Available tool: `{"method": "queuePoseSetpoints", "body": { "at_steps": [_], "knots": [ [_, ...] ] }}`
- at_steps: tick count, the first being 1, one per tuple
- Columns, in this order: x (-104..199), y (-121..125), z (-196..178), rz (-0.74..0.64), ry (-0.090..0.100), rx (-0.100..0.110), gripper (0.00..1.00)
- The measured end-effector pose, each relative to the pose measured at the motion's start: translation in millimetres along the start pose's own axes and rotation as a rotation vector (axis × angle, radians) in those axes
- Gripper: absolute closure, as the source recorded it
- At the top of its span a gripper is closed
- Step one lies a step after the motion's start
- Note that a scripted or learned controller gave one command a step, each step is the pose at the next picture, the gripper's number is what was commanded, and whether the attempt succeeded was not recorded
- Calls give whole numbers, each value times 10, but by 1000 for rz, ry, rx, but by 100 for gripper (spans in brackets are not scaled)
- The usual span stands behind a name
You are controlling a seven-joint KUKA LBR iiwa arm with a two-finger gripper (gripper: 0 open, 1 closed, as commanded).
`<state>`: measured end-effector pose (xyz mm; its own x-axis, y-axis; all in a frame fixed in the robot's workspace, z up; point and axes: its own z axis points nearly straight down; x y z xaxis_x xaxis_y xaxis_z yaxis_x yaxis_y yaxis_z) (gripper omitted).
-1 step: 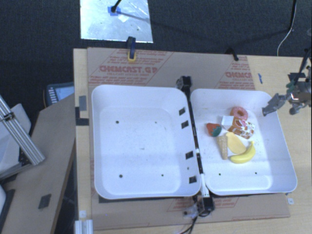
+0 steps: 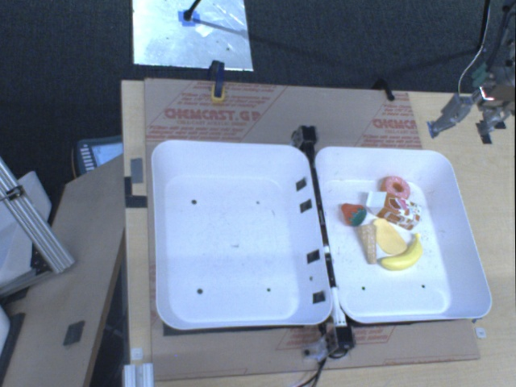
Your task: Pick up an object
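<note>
So we're at the very start, nothing grabbed yet. The two-finger gripper (image 2: 466,116) hangs beyond the far right corner of the right-hand shallow white plastic bin (image 2: 459,285), and I can't tell its state. Toy foods cluster mid-bin: a curved yellow plastic banana (image 2: 403,256), a pink ring doughnut (image 2: 395,187). Next it needs to swing over and descend.

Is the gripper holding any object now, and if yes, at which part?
Nothing is held. The gripper is up at the right edge, away from the toys lying in the right bin.
</note>
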<state>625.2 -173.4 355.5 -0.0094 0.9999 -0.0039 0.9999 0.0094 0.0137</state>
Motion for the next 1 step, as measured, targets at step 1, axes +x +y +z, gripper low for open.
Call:
{"method": "queuePoseSetpoints", "body": {
  "at_steps": [1],
  "knots": [
    [82, 470, -1546, 1, -2, -9, 0]
  ]
}}
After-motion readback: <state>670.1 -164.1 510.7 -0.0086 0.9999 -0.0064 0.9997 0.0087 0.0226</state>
